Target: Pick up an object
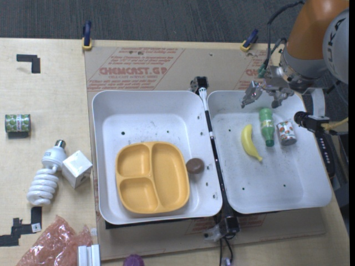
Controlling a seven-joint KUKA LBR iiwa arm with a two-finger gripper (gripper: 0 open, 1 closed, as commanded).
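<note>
In the right bin (288,187) lie a yellow banana (250,143), a green bottle (268,127) and a small patterned can (286,132), all close together near the bin's far side. My gripper (262,97) hangs over the bin's far edge, just above the bottle's top end. It is open, its fingers spread apart with nothing between them. In the left bin (111,121) a yellow divided plate (152,177) rests beside a small brown round object (194,165).
Left of the bins, on the bench, lie a spiral light bulb (46,173), a white cube (77,168), a green can (17,123) and a reddish mesh bag (55,243). A black clamp (199,85) sits where the two bins meet at the back.
</note>
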